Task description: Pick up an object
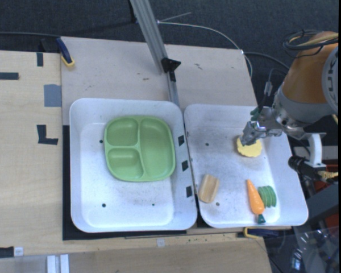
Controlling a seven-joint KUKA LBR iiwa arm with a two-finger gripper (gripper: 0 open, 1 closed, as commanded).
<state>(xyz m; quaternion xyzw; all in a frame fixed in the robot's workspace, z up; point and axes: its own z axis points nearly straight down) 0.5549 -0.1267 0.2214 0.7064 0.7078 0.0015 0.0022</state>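
A grey-and-orange arm reaches in from the right and sets its gripper down at the upper edge of a flat yellow piece in the right bin; whether the tool is apart or clamped cannot be told from this slanted overhead angle, and nothing shows the piece held. The yellow piece lies near the bin's far right side, well apart from a tan block and a toy carrot with green leaves toward the front. It looks like a light, thin play-food item, probably rigid plastic and somewhat slick, lying low against the floor, so a pinch across its narrow width at the edges seems the likeliest hold. A green divided plate sits in the left bin.
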